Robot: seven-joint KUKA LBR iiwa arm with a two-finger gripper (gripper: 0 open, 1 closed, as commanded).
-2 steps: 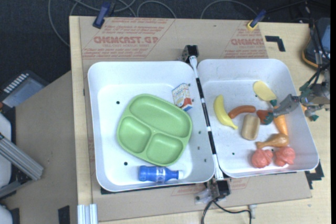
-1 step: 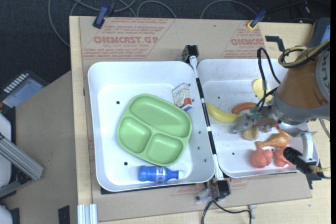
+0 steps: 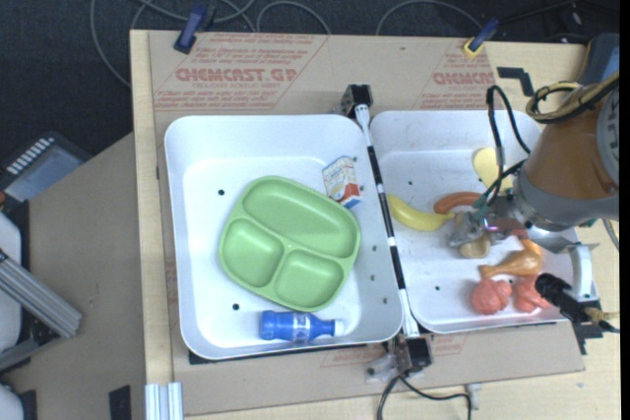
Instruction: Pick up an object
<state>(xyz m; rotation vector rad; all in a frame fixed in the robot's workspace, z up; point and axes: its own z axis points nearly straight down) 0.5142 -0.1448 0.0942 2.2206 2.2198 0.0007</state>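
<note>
- Gripper [image 3: 479, 229]: mine, low in the right bin [image 3: 433, 315], in among the toy food; wrist and clutter hide the tip, so I cannot tell how it is set or whether it has anything.
- Banana [image 3: 415, 214]: yellow toy, lying just inside the right bin's left wall, beside my gripper. Likely light, hollow, stiff plastic with a smooth, slippery skin; I would take it across the narrow middle, not along the curve.
- Hot dog or sausage piece [image 3: 455, 203]: orange-red, just behind the banana; small and round, apt to roll.
- Drumstick-like piece [image 3: 517, 262]: orange, near the right bin's front; the thin end looks the easier hold.
- Pink lumps [image 3: 492, 296]: at the right bin's front wall, touching one another; kind unclear.
- Yellow piece [image 3: 485, 162]: toward the right bin's back, partly hidden by the arm.
- Green divided plate [image 3: 287, 241], blue bottle [image 3: 295, 326], small carton [image 3: 341, 180]: left bin, beyond the right bin's left wall.
- Writing: bench board [image 3: 246, 74] behind the bins reads "CHEMCAST G.P." in red; smaller lines and carton print illegible.
</note>
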